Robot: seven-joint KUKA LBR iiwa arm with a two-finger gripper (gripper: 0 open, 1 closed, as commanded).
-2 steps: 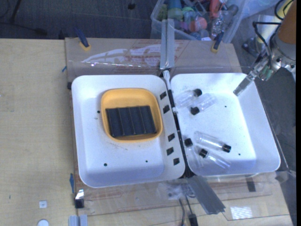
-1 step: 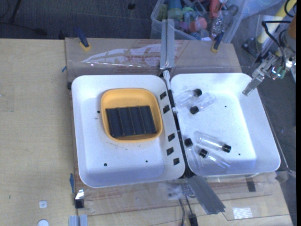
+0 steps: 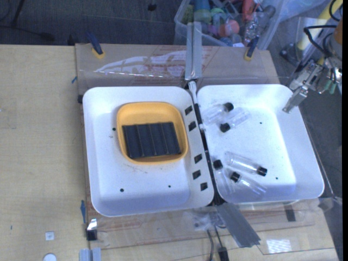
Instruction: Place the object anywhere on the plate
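A yellow plate (image 3: 149, 109) sits in the left bin (image 3: 141, 192). A black ridged rectangular object (image 3: 151, 140) lies flat on it, covering most of its near half. My gripper (image 3: 293, 99) hangs over the far right rim of the right bin (image 3: 274, 140), well away from the plate. I see no object in it.
Several clear vials with black caps lie in the right bin: two near its far left (image 3: 224, 110) (image 3: 232, 122), two near its front (image 3: 246, 166) (image 3: 242, 181). A metal divider (image 3: 191, 58) rises behind the bins. A clear box of toys (image 3: 228, 10) stands beyond.
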